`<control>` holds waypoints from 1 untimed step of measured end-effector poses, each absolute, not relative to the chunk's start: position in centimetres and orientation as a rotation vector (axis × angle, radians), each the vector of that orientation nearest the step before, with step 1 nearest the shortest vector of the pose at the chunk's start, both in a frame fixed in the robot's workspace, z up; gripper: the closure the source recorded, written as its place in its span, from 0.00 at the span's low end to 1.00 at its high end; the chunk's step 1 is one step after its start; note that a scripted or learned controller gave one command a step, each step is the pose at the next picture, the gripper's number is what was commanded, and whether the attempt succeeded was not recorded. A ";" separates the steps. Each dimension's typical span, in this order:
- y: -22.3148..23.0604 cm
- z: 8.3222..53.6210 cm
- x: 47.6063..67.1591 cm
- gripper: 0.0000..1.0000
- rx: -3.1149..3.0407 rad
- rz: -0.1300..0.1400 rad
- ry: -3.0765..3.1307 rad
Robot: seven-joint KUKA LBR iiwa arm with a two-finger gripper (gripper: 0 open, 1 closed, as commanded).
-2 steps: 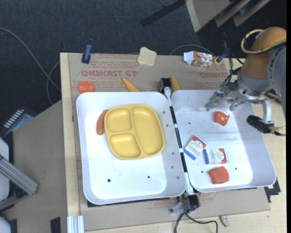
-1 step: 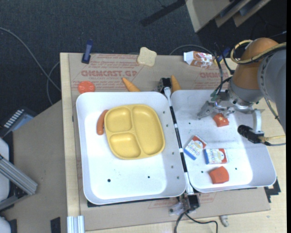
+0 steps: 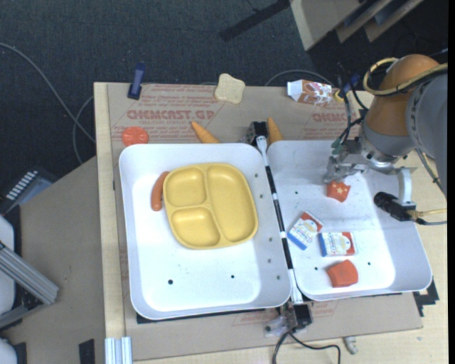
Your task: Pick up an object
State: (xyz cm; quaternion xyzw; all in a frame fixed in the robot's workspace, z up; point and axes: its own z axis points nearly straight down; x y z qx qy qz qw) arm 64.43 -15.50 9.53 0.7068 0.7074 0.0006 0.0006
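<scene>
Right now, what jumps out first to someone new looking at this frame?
The yellow three-compartment plastic plate in the left white bin, with a red-orange sausage-shaped toy beside its left edge. In the right white bin, the hand hangs just above a small red block with a yellow mark; nearer the camera lie two small cartons and a red piece.

A dark carpeted floor (image 3: 142, 35) surrounds the desk (image 3: 117, 284), whose tan top is covered by a brown cardboard sheet (image 3: 170, 106) printed with red lettering. A thin grey cable (image 3: 60, 89) curves across the carpet at left. Pale furniture (image 3: 341, 18) stands at the top right, and a metal rail (image 3: 28, 274) lies at lower left.
</scene>
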 end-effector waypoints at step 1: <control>-15.5 9.5 64.4 0.00 2.220 0.001 2.222</control>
